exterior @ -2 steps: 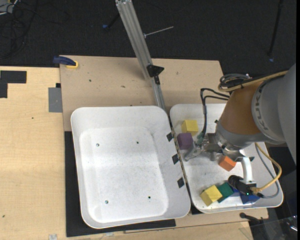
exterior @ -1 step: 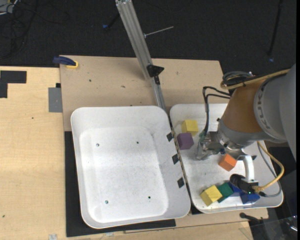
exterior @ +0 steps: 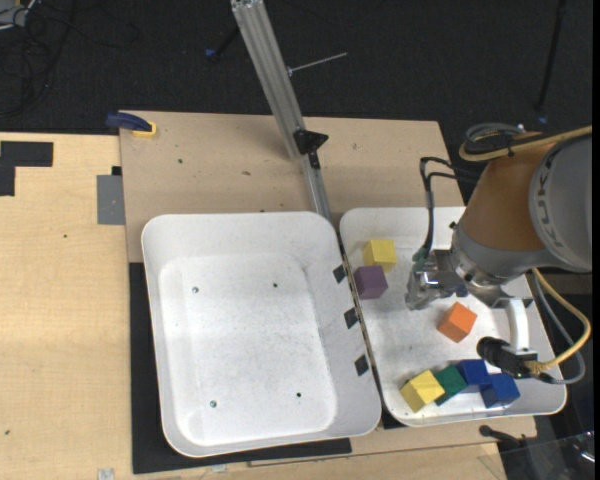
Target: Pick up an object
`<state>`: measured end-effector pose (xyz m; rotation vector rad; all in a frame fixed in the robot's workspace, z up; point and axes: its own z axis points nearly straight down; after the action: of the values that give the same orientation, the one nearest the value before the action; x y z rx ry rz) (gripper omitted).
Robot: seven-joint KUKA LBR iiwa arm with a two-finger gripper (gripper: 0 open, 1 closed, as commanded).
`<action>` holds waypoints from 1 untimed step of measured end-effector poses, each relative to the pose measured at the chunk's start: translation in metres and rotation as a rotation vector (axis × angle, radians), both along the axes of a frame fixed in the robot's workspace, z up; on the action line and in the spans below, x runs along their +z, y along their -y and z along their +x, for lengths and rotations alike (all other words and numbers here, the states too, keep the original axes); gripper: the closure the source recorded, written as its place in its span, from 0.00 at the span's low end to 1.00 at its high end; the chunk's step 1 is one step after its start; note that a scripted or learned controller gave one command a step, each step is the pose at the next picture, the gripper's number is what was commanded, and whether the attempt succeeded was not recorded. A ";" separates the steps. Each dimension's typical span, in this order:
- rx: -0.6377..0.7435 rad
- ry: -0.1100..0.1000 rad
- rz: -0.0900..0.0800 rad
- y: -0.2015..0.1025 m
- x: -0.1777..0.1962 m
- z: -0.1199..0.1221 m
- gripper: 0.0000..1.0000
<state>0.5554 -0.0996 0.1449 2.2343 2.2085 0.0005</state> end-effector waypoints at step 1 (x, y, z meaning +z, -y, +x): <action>0.012 0.001 0.000 -0.002 0.043 -0.001 1.00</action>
<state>0.5544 -0.0980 0.1875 2.2206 2.2208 0.0019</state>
